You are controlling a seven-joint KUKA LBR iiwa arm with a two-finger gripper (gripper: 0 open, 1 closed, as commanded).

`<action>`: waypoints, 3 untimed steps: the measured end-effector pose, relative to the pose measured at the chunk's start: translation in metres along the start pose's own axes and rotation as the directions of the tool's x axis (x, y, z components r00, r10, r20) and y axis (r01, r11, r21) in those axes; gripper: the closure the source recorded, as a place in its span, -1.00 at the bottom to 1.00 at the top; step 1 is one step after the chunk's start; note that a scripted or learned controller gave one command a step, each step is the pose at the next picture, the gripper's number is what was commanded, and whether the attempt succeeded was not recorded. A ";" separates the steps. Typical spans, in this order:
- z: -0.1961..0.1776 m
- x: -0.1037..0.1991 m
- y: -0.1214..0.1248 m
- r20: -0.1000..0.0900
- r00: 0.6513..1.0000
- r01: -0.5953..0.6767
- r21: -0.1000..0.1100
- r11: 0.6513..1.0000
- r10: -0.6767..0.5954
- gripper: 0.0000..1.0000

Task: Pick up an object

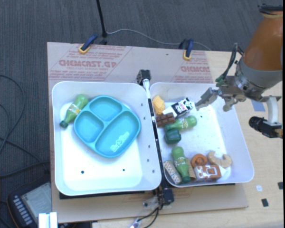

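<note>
Gripper (214, 102) over the far right part of the right bin (213, 134), hanging from the grey arm with the orange band (270, 32). Fingers spread well apart, one pointing left, the other pointing nearer, nothing between them.

Just left of the left-pointing finger, a black-and-white toy carton (182, 106), lying on the bin floor, not gripped. Left of that carton, against the wall between the bins, a yellow toy piece (157, 103) and a brown chocolate bar (164, 119). Beside the bar, a light green bottle (185, 123) on its side, and just nearer, a dark green pepper (172, 136).

Along the near edge of the same bin, crowded together: another green bottle (180, 163), an orange ring (198, 160), a tan pretzel-like piece (221, 159) and a small printed box (208, 173).

In the left bin (99, 172), a blue divided plate (107, 126), with a green bottle (72, 110) touching its far left rim.

Under both bins, a printed cardboard sheet (85, 63), clamped at the far edge.
</note>
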State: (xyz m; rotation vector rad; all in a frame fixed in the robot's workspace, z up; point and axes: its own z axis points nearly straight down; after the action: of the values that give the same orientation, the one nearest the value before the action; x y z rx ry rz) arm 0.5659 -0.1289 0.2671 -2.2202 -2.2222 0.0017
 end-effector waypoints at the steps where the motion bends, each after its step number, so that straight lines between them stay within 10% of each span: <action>1: 0.144 0.012 -0.038 -0.001 1.000 -0.001 0.003 1.000 0.001 -1.00; 2: 0.179 0.031 -0.049 0.003 1.000 -0.002 -0.007 1.000 0.002 -1.00; 3: 0.180 0.034 0.044 -0.002 1.000 -0.004 0.005 1.000 0.004 -1.00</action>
State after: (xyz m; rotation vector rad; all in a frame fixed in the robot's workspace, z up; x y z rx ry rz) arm 0.6096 -0.0950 0.0873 -2.2216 -2.2143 0.0055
